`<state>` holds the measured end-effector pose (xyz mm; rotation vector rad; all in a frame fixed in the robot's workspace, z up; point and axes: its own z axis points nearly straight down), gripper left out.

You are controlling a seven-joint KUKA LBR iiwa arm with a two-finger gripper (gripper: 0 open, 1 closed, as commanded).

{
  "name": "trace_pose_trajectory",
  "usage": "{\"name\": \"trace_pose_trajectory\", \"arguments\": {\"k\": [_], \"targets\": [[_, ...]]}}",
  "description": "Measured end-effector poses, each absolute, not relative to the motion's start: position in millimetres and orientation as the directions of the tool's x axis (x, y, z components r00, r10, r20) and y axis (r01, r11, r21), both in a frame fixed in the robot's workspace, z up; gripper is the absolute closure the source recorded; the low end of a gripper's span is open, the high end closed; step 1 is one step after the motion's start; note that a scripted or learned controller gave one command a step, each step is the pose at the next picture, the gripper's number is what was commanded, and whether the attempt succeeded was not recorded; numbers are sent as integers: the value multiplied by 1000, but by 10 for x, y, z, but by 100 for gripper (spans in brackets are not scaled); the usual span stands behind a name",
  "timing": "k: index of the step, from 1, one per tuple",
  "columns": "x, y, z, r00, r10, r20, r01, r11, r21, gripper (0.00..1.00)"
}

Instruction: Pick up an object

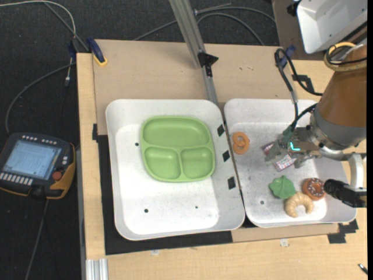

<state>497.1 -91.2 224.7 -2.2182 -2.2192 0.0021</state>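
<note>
Gripper [287, 151], grip state unclear, above small packet [284, 163]: likely light, crinkly; best pinched across its narrow sides.

Tan wooden bench [157, 69], dark carpet floor [35, 226], loose cables [35, 7], handheld control pendant [35, 165] at left.

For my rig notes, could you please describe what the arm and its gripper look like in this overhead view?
The arm shows a broad orange band above a grey wrist section, with a white housing further up near the frame's top right. Black cables loop beside it, and a yellow-ringed cable sits at the top of the band. The gripper is a small grey metal assembly with a teal light glowing on it.
</note>
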Motion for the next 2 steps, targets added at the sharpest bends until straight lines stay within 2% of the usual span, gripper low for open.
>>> {"name": "trace_pose_trajectory", "arguments": {"k": [1, 2], "targets": [[4977, -912, 2253, -1, 1000, 2, 1000, 1, -2, 0], [4887, -970, 1695, 1, 1000, 3, 1000, -1, -9, 0]]}}
